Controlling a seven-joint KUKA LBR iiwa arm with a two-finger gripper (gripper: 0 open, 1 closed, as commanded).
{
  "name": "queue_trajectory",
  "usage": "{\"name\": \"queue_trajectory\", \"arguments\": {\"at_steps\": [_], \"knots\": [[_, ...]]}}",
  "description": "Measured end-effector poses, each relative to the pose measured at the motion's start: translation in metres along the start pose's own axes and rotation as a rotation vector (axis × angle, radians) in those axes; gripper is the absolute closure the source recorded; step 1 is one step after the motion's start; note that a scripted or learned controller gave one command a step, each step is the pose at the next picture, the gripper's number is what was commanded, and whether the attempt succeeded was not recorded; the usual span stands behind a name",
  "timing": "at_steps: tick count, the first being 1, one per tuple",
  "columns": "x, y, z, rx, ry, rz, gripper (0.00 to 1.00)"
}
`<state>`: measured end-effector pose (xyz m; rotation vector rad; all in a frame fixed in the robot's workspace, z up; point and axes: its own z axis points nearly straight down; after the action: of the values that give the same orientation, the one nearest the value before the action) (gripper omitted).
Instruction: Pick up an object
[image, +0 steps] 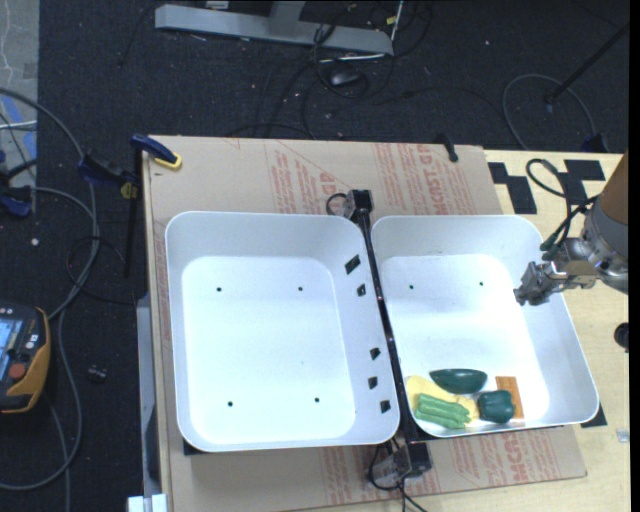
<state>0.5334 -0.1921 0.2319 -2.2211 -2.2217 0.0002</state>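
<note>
Camera view: nearest the lens, along the near wall of the right bin (560, 330), lies a cluster of small objects; a light green ribbed piece (441, 410) sits at the left, a dark green dome-shaped piece (458, 379) just behind it, a dark green block (496, 405) to the right, and an orange flat piece (508, 386) touching that block on its far side. The ribbed piece has its long axis running roughly left to right, slightly slanted; the others are compact (no clear long axis can be read). The left bin (260, 330) carries only small dark marks on its floor.

The gripper (528, 290) stands at the right bin's right wall, about halfway along it, reaching in from the right; the cluster lies toward the camera and somewhat to the left of it, well apart, so the coming move is judged to be a travel toward the near wall before any descent. The tool touches no object and carries nothing visible; its opening cannot be told at this resolution.
</note>
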Motion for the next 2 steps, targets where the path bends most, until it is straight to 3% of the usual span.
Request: {"name": "queue_trajectory", "arguments": {"at_steps": [1, 2], "knots": [[0.000, 0.000, 0.000, 0.000, 0.000, 0.000, 0.00], [-0.010, -0.003, 0.054, 0.005, 0.001, 0.001, 0.00]]}}
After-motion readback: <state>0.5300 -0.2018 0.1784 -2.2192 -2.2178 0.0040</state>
